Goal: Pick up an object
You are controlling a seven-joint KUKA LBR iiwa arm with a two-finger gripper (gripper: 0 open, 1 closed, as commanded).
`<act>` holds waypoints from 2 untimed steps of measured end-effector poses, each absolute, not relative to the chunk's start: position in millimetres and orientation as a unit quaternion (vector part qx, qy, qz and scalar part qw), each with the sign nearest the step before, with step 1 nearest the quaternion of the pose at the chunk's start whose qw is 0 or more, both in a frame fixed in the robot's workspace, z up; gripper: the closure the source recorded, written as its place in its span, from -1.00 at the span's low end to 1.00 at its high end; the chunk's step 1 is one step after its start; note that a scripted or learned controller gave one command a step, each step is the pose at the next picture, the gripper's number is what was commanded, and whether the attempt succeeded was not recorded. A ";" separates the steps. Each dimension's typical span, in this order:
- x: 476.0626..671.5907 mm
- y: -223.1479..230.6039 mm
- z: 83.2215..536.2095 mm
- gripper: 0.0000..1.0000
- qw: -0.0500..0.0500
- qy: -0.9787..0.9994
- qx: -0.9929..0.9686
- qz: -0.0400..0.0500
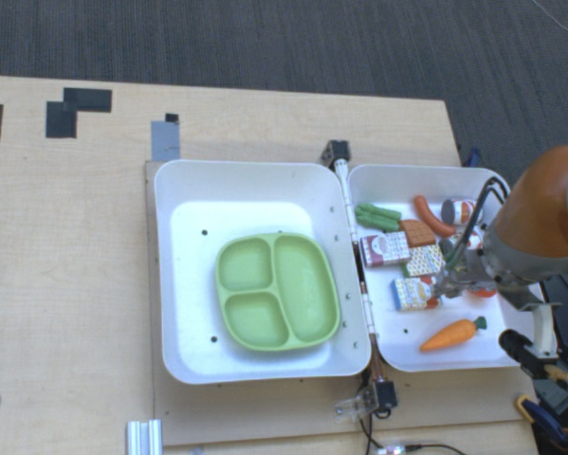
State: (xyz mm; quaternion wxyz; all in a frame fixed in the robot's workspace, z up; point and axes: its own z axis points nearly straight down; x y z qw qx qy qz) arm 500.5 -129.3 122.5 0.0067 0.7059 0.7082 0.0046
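Observation:
The right bin [397, 349] holds several toy foods. Among them are a green pea pod [376, 216], a red sausage [433, 214], an orange cracker [418, 232], a red-and-white carton [386, 248], a patterned box [424, 260], a small blue-and-white box [412, 294] and a carrot [449, 335]. My gripper [443, 288] hangs low over the middle of this bin, just right of the small blue-and-white box and above the carrot. The arm hides part of a grey can [450, 210] and a red piece [484, 293].
The left bin [184, 254] holds a green three-compartment plate [278, 292]. The divider [355, 254] between the bins runs just left of the toys. The wooden bench [65, 282] stretches out to the left.

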 end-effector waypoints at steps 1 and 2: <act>500.4 -129.3 122.4 -1.00 0.006 0.708 0.706 0.005; 492.1 -100.0 90.1 -1.00 0.009 0.707 0.707 0.005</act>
